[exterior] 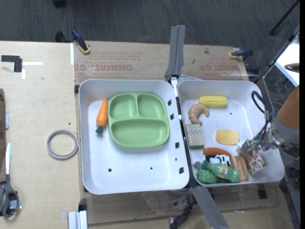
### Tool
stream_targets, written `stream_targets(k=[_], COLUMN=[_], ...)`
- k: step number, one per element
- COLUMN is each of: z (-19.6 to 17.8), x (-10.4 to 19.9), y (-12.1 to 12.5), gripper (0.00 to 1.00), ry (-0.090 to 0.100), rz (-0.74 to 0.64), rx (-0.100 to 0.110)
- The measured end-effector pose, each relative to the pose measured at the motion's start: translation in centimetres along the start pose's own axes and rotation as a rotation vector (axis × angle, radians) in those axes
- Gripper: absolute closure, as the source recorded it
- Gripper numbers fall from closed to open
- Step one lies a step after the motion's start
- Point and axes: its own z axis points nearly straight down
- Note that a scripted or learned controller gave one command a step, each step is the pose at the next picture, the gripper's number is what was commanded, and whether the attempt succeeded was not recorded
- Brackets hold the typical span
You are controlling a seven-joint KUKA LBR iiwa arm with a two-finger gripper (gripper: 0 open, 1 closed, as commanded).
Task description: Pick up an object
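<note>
The right bin (pixel 238 87) holds a yellow corn cob (pixel 213 100), a tan croissant (pixel 198 112), a yellow oval piece (pixel 227 137), a speckled block (pixel 194 135), a red sausage (pixel 217 151), a green bottle (pixel 223 172) and a brown bread slice (pixel 239 167). A small printed carton (pixel 256 163) lies at the bin's front right. My gripper (pixel 249 148) reaches in from the right and hangs low over the front right corner. It is just above the carton and next to the bread slice. I see nothing clearly held in it.
The left bin (pixel 128 175) contains a green divided plate (pixel 139 119) and an orange carrot (pixel 101 113) beside it. A tape ring (pixel 62 143) and scissors (pixel 8 197) lie on the bench to the left. A black cable (pixel 259 101) loops over the right bin's far right wall.
</note>
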Motion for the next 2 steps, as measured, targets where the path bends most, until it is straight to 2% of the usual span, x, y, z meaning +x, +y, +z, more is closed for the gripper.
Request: stream_targets(k=[1, 2], z=[-10.1, -22.5], x=[5.8, 9.9], y=[1.1, 4.5], gripper=[1.00, 1.00], ry=[-0.001, -0.002], rz=[0.047, 0.051], rx=[0.002, 0.003])
